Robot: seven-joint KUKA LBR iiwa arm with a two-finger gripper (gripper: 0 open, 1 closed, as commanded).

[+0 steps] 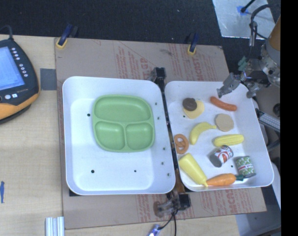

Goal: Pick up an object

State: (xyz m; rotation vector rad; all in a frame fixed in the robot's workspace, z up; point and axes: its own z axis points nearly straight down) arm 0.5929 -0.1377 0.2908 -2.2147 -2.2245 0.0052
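The right white bin (259, 132) holds several toy foods: a brown-topped yellow pastry (192, 106), a red sausage (223, 103), a tan disc (224, 122), a banana (201, 131), a corn cob (228, 140), a pretzel (181, 142), a red and white can (221, 155), a green can (245, 166), a yellow squash (192, 167) and a carrot (221, 180). My gripper (238, 88) hangs over the bin's far right corner, just above the sausage. It is open, with nothing between its fingers.
The left white bin (80, 146) holds a green divided plate (123, 123). A teach pendant (9, 80) lies on the bench at the far left. Clamps (64, 36) pin the cardboard under the bins at its far edge.
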